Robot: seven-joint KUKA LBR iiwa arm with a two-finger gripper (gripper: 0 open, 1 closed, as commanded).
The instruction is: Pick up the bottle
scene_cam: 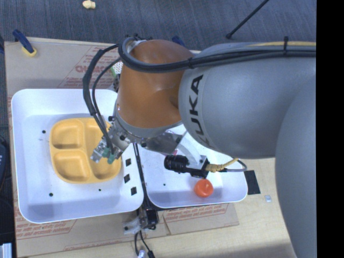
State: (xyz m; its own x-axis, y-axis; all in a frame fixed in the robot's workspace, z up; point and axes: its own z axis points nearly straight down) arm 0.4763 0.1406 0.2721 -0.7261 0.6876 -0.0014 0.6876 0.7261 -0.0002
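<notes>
So the big grey arm (242, 101) comes in from the right and hides a good chunk of both bins, with its orange band (148, 87) sitting over the seam between them. The pincer (107, 153) is low over the left bin (32, 198), right at the lower right part of the yellow divided tray (67, 144) lying in there. It's small and half in shadow under the wrist, so honestly I can't tell how far open it is or whether it has hold of anything. The tray sits roughly mid-bin, flat, and its two left compartments look bare. Over in the right bin (177, 198) there's a small round orange thing (203, 188) near the front wall, well apart from the pincer. I can't tell if that's the bottle or part of it, it just reads as an orange blob from this angle. Black cables (90, 90) loop off the wrist and hang down over the left bin's back edge. Both bins rest on a sheet of cardboard (70, 63) on the desk (258, 224), with a blue clamp (25, 43) at the cardboard's far left corner. Past that there's a little yellow scrap (88, 4) on the dark floor (54, 15).
</notes>
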